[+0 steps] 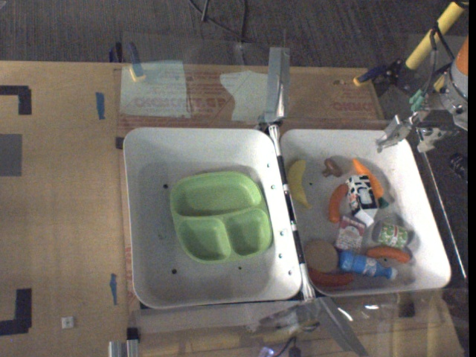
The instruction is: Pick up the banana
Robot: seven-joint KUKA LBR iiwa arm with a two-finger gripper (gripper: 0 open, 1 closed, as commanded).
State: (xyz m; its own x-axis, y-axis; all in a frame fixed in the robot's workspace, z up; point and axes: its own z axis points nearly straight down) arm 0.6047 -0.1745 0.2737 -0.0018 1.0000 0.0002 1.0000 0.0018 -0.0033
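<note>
The yellow banana (297, 182) lies along the left wall of the right bin (431, 222), close to the divider between the bins. My gripper (404, 140) hangs over the bin's far right corner, well to the right of the banana and apart from it. Its two fingers stand open with nothing between them. The grey arm (457, 88) comes in from the right edge.
Several toy foods crowd the right bin: a carrot (370, 177), a milk carton (361, 195), a green can (392, 234), a blue bottle (364, 264) and a red sausage (331, 279). The left bin (149, 162) holds a green divided plate (221, 216).
</note>
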